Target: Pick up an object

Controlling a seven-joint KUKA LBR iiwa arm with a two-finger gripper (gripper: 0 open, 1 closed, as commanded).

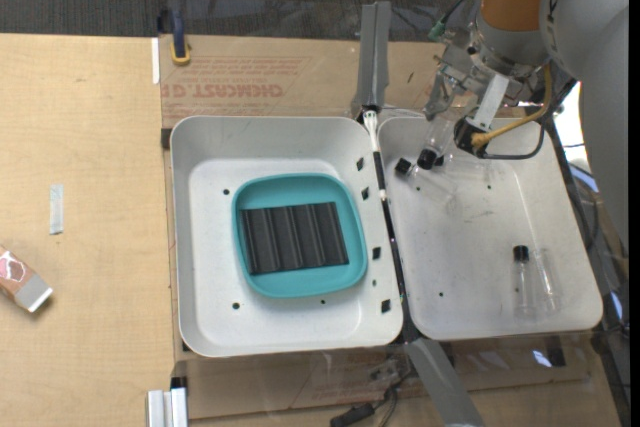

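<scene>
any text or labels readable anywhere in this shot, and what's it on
Red print on the cardboard behind the bins: it lies upside down and mirrored, roughly "CHEMCAST GP", though that reading is unsure; the smaller lines above it are too blurred to read.
Packet at the bench's left edge: red marking, too small to read.
Nothing else carries text.

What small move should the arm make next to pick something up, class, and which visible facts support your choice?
Probably a shift toward the near corner of the right bin, then a descent over the clear bottle with a black cap. The gripper hangs at the bin's far left corner with nothing seen between its fingers, while the bottle lies alone on the floor, away from the walls. The teal tray looks broad for two fingers.
</scene>
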